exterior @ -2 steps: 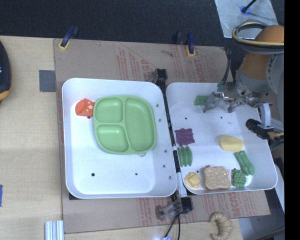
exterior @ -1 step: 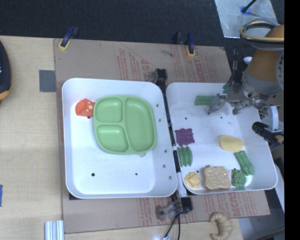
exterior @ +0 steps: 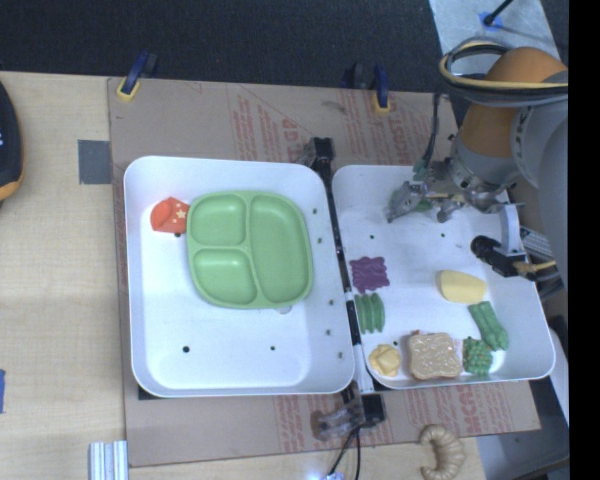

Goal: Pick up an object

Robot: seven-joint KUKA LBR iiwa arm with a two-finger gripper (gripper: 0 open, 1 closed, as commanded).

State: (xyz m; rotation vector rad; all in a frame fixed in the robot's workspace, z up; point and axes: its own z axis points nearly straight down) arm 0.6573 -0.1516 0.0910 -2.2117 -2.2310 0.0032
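Pincer (exterior: pixel 420 200) sits over the far end of the right bin (exterior: pixel 540 363), nothing between its fingers; can't tell if they're spread or closed. Nearest items: purple piece (exterior: pixel 369 271) and yellow piece (exterior: pixel 462 287), both nearer the camera, well apart from the pincer. Toast (exterior: pixel 432 356) by the near rim.

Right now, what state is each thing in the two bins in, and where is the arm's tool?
Green three-compartment plate: flat in left bin, nothing in it.
Red piece: touching plate's left edge.
Purple grape cluster: lying in right bin.
Yellow lemon-like piece: lying loose.
Toast slice: flat at near edge.
Tool: over right bin's far side, nothing visibly held.
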